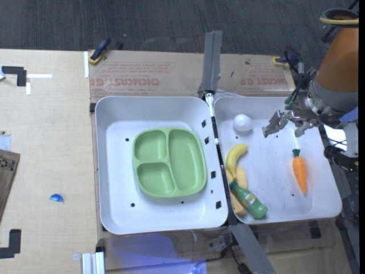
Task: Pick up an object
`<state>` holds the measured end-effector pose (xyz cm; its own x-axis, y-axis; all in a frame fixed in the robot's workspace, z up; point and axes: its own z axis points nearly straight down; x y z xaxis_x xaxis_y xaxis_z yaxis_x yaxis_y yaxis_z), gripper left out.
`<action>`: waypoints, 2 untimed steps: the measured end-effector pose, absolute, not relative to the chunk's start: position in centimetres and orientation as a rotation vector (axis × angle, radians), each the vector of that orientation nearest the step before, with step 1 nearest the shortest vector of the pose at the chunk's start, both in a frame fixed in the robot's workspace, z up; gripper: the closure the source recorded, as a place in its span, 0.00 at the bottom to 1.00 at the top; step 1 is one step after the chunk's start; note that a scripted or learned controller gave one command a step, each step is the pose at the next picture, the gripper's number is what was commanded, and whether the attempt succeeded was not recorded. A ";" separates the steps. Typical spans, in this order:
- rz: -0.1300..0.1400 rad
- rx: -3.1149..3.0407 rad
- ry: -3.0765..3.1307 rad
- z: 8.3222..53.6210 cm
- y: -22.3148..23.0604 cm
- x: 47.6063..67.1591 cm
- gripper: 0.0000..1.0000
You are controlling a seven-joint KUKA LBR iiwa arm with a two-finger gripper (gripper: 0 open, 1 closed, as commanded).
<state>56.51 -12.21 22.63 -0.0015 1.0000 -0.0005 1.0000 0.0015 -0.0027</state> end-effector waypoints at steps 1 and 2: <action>0.001 -2.234 -2.209 24.4 -13.5 56.1 0.00; 0.002 -2.227 -2.217 30.0 -13.3 55.9 0.00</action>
<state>55.93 -13.33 29.95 0.0046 1.0000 -0.0015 1.0000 -0.0046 -0.0005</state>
